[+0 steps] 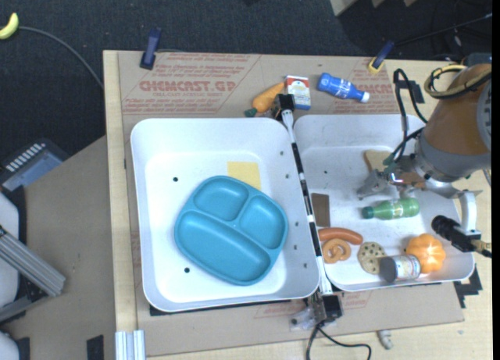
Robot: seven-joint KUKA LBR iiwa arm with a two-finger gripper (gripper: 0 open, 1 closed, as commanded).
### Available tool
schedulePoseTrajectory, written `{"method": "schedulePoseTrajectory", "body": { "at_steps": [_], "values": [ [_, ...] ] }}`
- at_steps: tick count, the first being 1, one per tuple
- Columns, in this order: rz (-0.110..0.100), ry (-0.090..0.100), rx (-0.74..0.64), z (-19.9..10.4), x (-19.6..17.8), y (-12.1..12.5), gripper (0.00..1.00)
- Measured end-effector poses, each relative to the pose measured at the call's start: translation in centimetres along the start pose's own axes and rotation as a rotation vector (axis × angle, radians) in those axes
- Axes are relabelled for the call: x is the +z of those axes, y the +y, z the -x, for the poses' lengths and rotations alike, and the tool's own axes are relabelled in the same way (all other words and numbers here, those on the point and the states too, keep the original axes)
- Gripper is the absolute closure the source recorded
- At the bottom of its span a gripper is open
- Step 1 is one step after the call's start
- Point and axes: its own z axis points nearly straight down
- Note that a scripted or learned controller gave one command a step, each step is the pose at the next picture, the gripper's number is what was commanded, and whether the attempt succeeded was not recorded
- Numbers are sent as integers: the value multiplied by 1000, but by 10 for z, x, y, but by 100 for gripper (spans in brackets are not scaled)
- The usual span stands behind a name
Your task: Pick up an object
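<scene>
While gripper (380, 184) hovers, green bottle (391, 210) lies just below.

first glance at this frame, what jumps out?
The big blue divided plate filling the left bin, with a yellow square just behind it. Then the clutter in the right bin: a green bottle, an orange fruit, a cookie and a sausage, with the gripper low over the bin just above the bottle.

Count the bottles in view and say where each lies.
2. Green bottle in the right bin, just below the gripper; blue bottle on the board behind that bin. The arm may hide more.
</scene>
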Motion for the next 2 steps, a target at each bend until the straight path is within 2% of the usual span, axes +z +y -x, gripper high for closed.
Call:
{"method": "schedulePoseTrajectory", "body": {
  "at_steps": [1, 2],
  "values": [
    [-3, 2, -1, -17, 17, -34, 0],
    [1, 0, -1, 22, 16, 29, 0]
  ]
}}
